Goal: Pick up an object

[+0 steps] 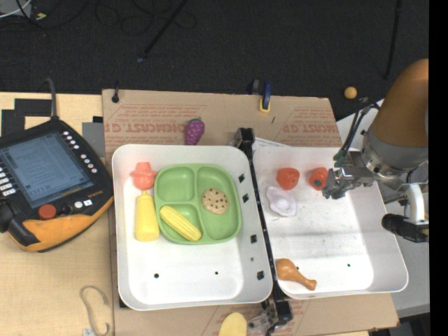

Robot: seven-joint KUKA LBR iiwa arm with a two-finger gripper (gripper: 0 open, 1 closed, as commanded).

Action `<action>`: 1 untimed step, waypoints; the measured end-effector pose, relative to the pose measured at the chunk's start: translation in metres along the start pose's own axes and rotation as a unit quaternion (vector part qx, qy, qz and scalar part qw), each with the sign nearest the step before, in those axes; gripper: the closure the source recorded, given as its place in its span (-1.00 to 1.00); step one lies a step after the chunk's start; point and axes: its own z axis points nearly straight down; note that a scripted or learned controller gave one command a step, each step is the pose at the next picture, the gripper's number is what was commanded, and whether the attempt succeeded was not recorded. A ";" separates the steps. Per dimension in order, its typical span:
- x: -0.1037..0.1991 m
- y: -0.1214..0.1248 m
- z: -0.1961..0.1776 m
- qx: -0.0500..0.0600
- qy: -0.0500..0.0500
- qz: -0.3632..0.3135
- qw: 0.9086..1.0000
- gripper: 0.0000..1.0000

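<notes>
beside the gripper [336,186], whose state i cannot tell, sits a red toy [318,178], a tomato [288,178] near.

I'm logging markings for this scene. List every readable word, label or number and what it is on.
Red print on the cardboard sheet behind the bins: repeated, appears upside down or mirrored, too blurred to quote reliably.
Screen text on the teach pendant: too small to read.
Pendant buttons: no legible labels.
Nothing else carries readable text.

The arm [402,128] is a rounded grey body with an orange band on top. Dark cables run along it to the small, dark metal gripper [336,186].
</notes>
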 end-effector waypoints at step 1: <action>0.042 -0.023 -0.008 0.000 0.000 0.001 1.000 1.00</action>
